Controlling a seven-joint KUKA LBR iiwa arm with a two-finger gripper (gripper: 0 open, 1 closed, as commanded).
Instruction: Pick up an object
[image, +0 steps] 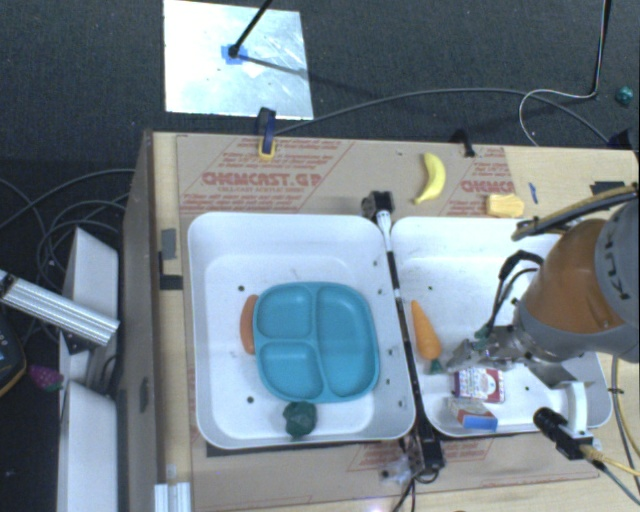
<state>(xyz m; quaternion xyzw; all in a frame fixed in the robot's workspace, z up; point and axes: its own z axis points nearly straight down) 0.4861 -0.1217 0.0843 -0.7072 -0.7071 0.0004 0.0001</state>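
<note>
My gripper (478, 352) hangs low over the right bin (450, 240), just above a small red and white carton (476, 384). An orange carrot (426, 331) lies to the gripper's left, near the wall between the bins. A small box with a blue end (474, 417) rests at the right bin's front edge. In the left bin (225, 245) sits a blue divided plate (316, 338), with an orange stick (247, 322) at its left side and a dark green lump (299, 418) in front of it.
A banana (432, 177) and a yellow block (504, 205) lie on the cardboard behind the right bin. The arm's grey and orange body (580, 290) covers the right bin's right side. Cables trail over the floor at the left and back.
</note>
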